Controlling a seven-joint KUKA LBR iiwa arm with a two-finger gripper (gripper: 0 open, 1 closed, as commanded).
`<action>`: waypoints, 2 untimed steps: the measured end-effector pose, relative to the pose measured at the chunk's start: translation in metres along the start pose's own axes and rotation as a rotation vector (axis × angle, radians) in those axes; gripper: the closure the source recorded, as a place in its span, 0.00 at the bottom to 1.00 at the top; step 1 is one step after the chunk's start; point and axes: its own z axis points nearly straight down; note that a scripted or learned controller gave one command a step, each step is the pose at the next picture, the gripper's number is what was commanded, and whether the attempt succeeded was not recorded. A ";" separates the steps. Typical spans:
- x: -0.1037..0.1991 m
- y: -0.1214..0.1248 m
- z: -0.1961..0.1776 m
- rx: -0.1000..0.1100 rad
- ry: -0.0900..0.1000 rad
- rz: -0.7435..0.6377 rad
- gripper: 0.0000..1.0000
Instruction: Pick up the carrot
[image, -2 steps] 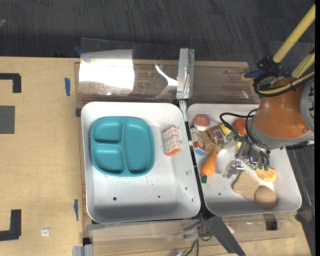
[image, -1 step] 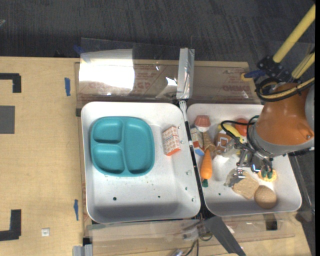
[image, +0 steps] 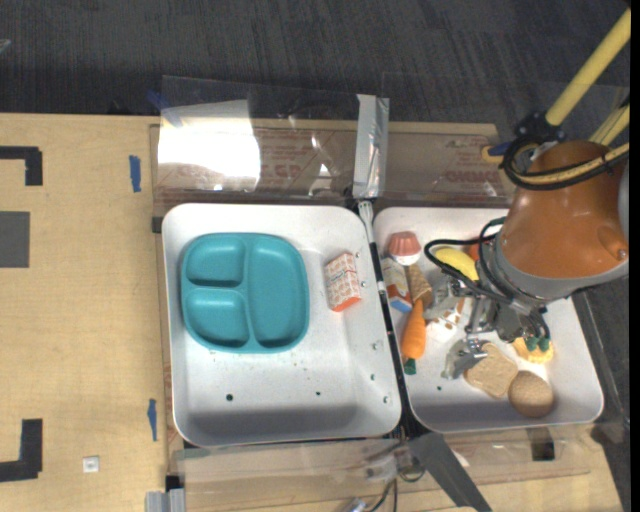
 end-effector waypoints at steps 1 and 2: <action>-0.010 0.024 0.002 -0.001 0.003 -0.111 0.00; -0.048 0.015 0.002 -0.001 0.003 -0.144 0.00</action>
